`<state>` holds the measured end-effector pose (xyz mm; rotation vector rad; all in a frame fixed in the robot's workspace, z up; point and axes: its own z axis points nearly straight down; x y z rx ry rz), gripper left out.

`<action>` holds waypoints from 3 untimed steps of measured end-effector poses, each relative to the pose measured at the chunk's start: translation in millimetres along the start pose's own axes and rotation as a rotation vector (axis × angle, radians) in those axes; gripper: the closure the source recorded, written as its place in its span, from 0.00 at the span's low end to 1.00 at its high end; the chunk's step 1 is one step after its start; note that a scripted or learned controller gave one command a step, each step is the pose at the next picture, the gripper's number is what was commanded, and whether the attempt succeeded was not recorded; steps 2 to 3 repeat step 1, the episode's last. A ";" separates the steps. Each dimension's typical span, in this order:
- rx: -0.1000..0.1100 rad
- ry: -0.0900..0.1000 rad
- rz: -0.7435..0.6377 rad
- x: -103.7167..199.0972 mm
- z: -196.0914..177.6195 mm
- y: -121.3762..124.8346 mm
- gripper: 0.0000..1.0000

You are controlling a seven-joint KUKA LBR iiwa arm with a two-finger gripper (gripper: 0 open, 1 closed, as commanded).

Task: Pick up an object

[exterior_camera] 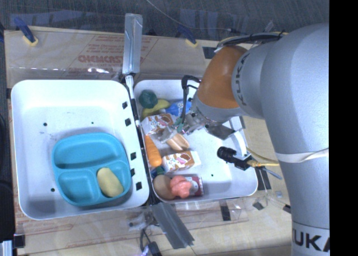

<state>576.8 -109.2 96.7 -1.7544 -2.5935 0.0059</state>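
left bin (33, 104) and right bin (224, 178) both plain white; divided tray (84, 157) cyan-blue, one shade all over; oval lump (110, 182) mustard yellow; ball (148, 99) dark green; banana (161, 104) yellow; carrot (152, 151) orange; roll (178, 142) tan; upper packet (159, 123) white with red-brown print; lower packet (180, 161) white with red and pink print; soft lump (179, 186) salmon pink; arm (279, 81) grey, band (221, 81) orange

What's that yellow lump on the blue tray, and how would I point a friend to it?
Start at the left white bin, which holds a blue divided tray. In the tray's lower right compartment lies a smooth yellow potato-shaped lump. It is the tray's only item, while the other small things crowd the right bin.
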 end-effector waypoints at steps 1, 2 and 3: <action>-0.013 -0.008 0.002 17.0 -97.6 58.3 1.00; -0.013 -0.008 0.002 17.0 -97.6 58.3 1.00; -0.013 -0.008 0.002 17.0 -97.6 58.3 1.00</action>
